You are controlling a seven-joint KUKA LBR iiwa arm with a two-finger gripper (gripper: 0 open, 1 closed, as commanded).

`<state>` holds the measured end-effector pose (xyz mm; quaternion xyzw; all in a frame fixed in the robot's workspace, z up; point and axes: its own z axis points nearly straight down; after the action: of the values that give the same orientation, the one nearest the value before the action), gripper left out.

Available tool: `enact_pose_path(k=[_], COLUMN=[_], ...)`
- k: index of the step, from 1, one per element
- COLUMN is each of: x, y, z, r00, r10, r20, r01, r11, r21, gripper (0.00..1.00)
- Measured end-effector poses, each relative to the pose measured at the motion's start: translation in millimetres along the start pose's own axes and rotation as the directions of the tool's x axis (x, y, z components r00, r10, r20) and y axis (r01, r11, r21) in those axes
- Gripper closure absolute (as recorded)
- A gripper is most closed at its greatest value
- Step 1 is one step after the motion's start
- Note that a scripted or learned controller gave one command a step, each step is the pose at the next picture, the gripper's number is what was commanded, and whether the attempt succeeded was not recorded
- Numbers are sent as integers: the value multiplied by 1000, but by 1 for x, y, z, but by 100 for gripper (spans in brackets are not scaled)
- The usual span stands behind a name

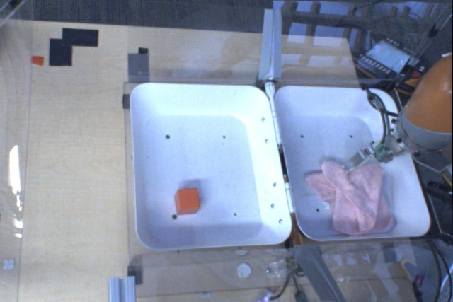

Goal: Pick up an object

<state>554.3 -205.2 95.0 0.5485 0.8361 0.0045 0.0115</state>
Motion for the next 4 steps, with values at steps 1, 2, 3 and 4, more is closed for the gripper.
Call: enact_pose_path(k=[1,2,3,4], x=[57,58,58,72], y=[5,10,9,47], z=[0,-12,-12,0], r00=[998,998,998,974], r10=[-65,-67,-67,226], r20=[0,1,2,-8], r01=[65,67,67,-226], r11=[998,998,998,974], r21=[-2,-9,-9,17], gripper=[0,100,0,0])
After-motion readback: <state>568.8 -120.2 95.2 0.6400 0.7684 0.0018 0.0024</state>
